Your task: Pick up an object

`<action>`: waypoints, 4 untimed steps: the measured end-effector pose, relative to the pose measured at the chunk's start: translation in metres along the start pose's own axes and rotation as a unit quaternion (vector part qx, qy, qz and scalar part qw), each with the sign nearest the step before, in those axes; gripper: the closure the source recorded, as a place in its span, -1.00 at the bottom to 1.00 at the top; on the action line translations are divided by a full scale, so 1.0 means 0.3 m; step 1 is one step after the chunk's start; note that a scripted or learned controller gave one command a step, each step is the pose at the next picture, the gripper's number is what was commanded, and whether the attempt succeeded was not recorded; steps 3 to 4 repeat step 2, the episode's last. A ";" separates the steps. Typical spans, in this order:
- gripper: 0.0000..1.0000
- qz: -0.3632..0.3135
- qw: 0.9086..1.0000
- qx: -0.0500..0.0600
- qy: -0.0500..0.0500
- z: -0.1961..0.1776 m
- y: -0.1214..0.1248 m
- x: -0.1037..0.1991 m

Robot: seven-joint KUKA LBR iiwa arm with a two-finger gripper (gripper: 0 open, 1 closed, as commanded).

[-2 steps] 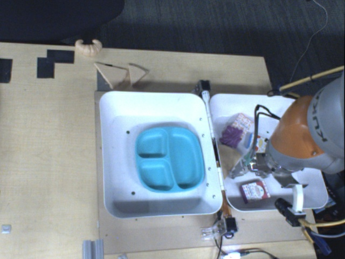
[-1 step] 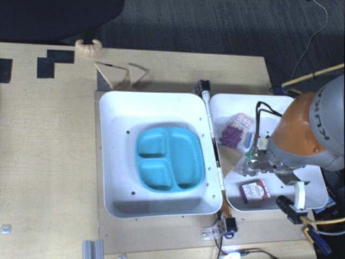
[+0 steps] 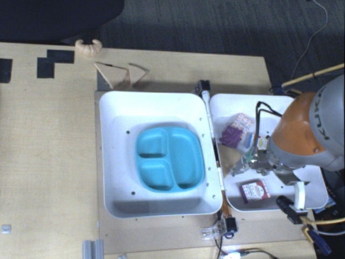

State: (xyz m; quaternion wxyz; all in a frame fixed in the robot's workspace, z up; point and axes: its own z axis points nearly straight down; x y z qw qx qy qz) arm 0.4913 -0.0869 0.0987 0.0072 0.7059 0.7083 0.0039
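Several candidates lie in the right bin point(image 3: 323, 198): a purple block-like object point(image 3: 232, 137) toward its far side, a pale patterned packet point(image 3: 242, 122) just behind that, and a small dark-red packet point(image 3: 254, 190) near its front edge. The gripper point(image 3: 253, 163) hangs between the purple object and the red packet; whether it is wide or narrow cannot be told, and nothing is seen in it. By the look of it, the pick is not yet made. The left bin point(image 3: 116, 144) bears a blue divided tray point(image 3: 170, 158).

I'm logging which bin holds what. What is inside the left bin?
The left bin holds one thing: a blue tray with three compartments, lying flat in its middle. Whatever lies beneath the tray is covered and cannot be seen.
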 end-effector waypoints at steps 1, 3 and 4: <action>-1.00 0.001 1.000 0.004 0.001 0.038 -0.009 0.006; 1.00 0.000 1.000 0.001 0.001 -0.001 0.000 0.008; 1.00 0.000 1.000 0.001 0.001 -0.001 0.000 0.008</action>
